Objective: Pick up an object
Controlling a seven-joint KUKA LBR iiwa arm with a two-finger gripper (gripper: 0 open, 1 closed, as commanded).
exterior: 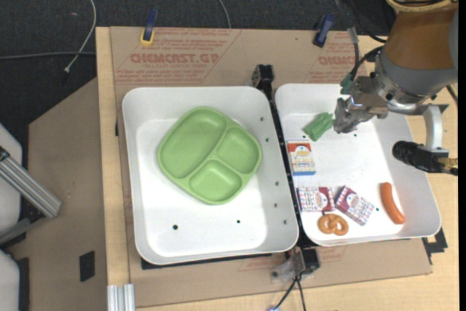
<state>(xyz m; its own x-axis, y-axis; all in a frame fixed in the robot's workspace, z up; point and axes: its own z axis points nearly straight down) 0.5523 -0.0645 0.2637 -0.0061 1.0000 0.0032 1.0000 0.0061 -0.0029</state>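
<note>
So from my remote seat, the gripper (348,116) is hovering over the upper part of the right bin (408,229), right next to a green block (318,126), which sits at its left side, touching or nearly so. I honestly can't tell if the block is gripped or just lying beside it, so I'd call the pick not confirmed yet: at best we're at the grab stage, and the lift is all to come. Lower in the same bin there's a small card box (301,157), two snack packets (337,200), a pretzel (332,223) and a sausage (392,202), all well apart from the block, so nothing crowds it. The left bin (138,178) just has a green divided plate (210,154), out of the way.
</note>
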